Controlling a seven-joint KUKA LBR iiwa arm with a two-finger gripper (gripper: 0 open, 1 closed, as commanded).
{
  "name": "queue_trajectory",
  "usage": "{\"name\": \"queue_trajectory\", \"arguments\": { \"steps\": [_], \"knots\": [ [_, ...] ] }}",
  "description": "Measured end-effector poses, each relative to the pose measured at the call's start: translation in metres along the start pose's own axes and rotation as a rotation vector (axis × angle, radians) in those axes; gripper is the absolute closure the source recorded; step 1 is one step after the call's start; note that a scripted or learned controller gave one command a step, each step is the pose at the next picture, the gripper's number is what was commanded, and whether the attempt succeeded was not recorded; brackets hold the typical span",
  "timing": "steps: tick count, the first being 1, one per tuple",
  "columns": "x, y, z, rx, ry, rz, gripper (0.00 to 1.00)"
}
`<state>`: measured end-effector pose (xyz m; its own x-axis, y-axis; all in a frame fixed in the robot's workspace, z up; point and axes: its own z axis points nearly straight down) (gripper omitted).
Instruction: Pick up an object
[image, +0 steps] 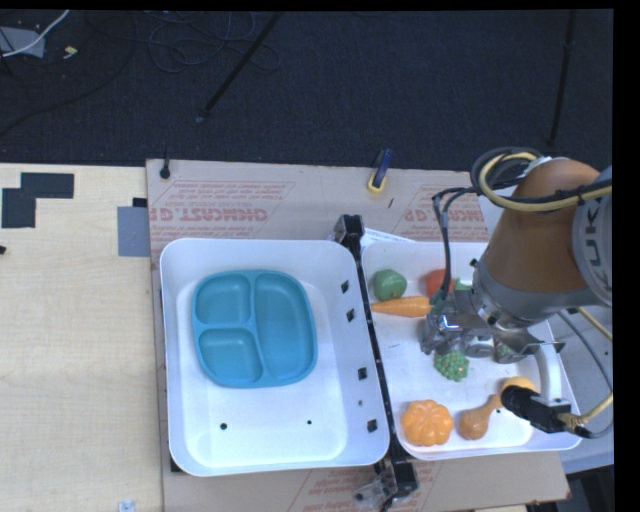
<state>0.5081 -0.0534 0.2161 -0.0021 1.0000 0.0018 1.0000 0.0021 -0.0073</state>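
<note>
Cannot tell whether the fingers of the gripper stand apart or together: too tangled with wrist metal and cables from this angle. Hangs low in the bin on the view's right, directly over and seemingly just touching a small green knobbly toy vegetable, broccoli-like, lying near that bin's middle. Nothing visibly clamped.

Judged as the approach or closing stage of the pick, with no lift yet. Next move likely calls for a firm close on the green piece, then a straight rise, keeping clear of close neighbours.

Just beside, toward the divider: a long orange plastic carrot, a round green toy fruit above it, and a red piece partly hidden by the arm. Nearer the front rim: an orange toy pumpkin and a tan pear-shaped piece. In the other white bin, well apart, a blue divided plastic plate.

Red print on the cardboard sheet under the bins on the counter; upside down, not reliably readable.
</note>
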Motion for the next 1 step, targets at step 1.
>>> {"name": "queue_trajectory", "arguments": {
  "steps": [1],
  "knots": [
    [0.0006, 0.0021, -0.0219, -0.006, -0.001, 0.0, 1.0]
  ]
}}
